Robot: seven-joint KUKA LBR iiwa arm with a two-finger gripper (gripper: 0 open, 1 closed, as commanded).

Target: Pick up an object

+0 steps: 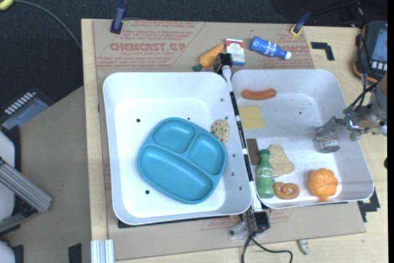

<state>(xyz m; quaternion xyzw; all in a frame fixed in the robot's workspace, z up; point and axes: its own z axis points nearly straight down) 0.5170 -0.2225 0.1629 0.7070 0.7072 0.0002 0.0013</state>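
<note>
Grey metal, your gripper (328, 140) sits low over the right bin (308, 80) near its right wall; whether it is parted or closed cannot be told. Nearest it you have a round, ribbed orange pumpkin (323, 183) by the front rim, pretzel (287, 190) beside it. Bare white floor lies between gripper and yellow cheese slice (251, 117).

Arm in from the right, gripper low.
The gripper (328, 137) hangs at the end of the grey arm (368, 122), wrist angled leftward and down; nothing visible between its tips.
</note>
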